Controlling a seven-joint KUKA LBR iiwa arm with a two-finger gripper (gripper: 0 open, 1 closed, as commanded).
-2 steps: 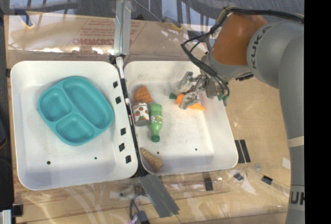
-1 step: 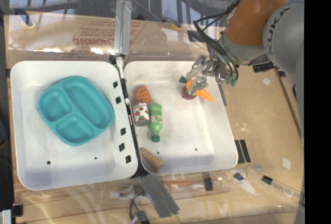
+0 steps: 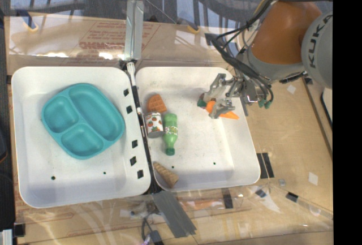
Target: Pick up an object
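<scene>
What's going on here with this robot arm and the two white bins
A grey and orange arm reaches in from the right, with its gripper down in the right bin, right at an orange carrot-like toy. Whether it actually holds the carrot cannot be told from this view. Along that bin's left side lie a green bottle, a small can, a brown bread-like piece and a cone. The left bin holds a teal divided plate.
</scene>
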